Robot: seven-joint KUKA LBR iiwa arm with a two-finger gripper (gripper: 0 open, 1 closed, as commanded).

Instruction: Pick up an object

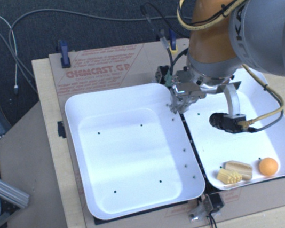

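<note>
Three small objects lie along the near edge of the right bin (275, 132): a yellow corn-like piece (229, 177), a tan bread-like piece (239, 166) touching it, and an orange ball (269, 166) a little to their right. My gripper (179, 98) hangs over the far left corner of the right bin, close to the wall shared with the left bin. It is well away from all three objects, and I see nothing in it. The orange wrist band and grey arm cover the far part of the right bin.
The left bin (83, 147) sits beside the right one, their walls meeting under the gripper. A black fitting (229, 122) on a yellow hose hangs from the arm over the middle of the right bin. A printed cardboard sheet (97, 69) lies behind the bins.
</note>
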